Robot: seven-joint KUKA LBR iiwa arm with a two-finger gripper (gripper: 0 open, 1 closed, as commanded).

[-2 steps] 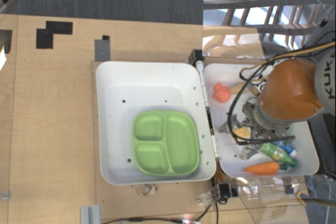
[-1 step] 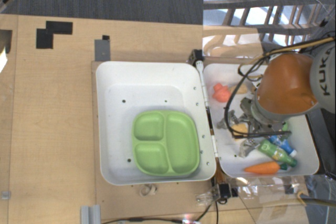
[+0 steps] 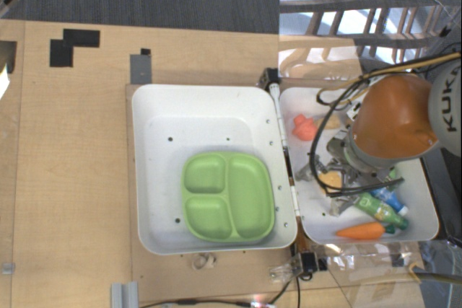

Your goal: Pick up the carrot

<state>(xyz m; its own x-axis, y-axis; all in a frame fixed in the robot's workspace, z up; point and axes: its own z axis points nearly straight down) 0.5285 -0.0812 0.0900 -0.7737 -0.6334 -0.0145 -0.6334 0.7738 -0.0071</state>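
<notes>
2 shallow white bins sit side by side on the wooden desk point(image 3: 72, 177). Toward the lower middle of the frame, the left bin point(image 3: 206, 108) carries a green divided plate point(image 3: 228, 195) with 3 compartments. At the right of the frame, the right bin point(image 3: 427, 216) holds the clutter: the carrot point(image 3: 361, 231) lies on its side along the bin's lower edge, orange and tapering to the left, with a green bottle point(image 3: 380, 208) just above it, the 2 close enough to look as if they touch. A pink-orange item point(image 3: 306, 128) rests in the bin's upper left part, well apart from the carrot. The arm point(image 3: 393, 119), its orange band facing the camera, hangs over the middle of the right bin with black cables looping around it. Its wrist hardware hides the jaws, so I cannot tell whether they are apart or together. The carrot lies below and clear of the arm.
</notes>
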